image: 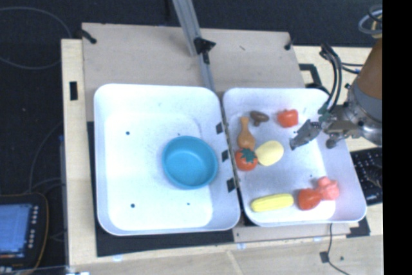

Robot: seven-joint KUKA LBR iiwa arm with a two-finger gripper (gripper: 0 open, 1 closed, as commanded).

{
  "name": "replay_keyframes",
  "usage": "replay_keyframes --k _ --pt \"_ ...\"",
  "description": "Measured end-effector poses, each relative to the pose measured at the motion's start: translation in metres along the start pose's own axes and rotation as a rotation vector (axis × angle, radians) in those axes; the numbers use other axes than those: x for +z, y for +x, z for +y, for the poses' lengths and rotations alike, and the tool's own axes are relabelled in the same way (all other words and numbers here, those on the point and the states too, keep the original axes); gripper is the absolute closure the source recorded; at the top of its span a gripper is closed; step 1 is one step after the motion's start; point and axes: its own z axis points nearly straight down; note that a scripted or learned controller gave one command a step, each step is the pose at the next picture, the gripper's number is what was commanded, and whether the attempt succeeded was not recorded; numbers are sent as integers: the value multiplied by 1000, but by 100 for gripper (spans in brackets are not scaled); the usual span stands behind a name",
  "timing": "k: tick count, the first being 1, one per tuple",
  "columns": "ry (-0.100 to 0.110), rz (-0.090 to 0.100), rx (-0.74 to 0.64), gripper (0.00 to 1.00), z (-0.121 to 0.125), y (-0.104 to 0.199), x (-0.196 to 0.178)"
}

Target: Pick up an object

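My gripper (317, 138) hangs over the right side of the right bin (335, 100), its two dark fingers spread apart with nothing between them. Its left finger (301, 136) points toward a pale yellow rounded object (269, 152) in the middle of the bin. A small orange-red object (288, 117) lies just up and left of the gripper. Also in this bin are a red tomato-like piece (245, 159), a tan gourd-shaped piece (244, 131), a small brown object (259, 116), a long yellow piece (271, 203), a red piece (309, 199) and a pink piece (328, 187).
The left bin (116, 113) holds a blue bowl (188, 161) near its middle. A grey metal post (183, 3) slants down to the divide between the bins. The arm's cables (331, 74) loop above the right bin's far corner.
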Motion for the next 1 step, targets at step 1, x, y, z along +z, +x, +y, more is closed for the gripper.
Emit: replay_keyframes --k 1 --pt "6 -2 6 0 1 -2 43"
